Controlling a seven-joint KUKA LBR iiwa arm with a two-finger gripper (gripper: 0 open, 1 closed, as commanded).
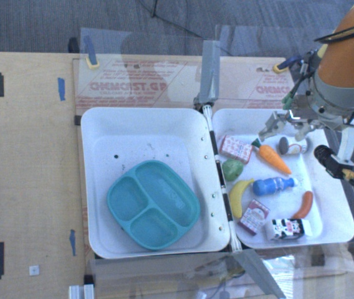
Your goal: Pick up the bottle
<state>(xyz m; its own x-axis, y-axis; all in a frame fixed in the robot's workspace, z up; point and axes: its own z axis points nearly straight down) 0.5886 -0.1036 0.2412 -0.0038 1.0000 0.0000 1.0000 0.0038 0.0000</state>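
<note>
Blue bottle [274,185], lying flat, label unreadable.
Jaws [287,127] spread, empty, up-view of it; carrot [273,158] between.

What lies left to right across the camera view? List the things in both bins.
Teal divided plate → green item → banana → blue bottle → red sausage-shaped toy.
</note>
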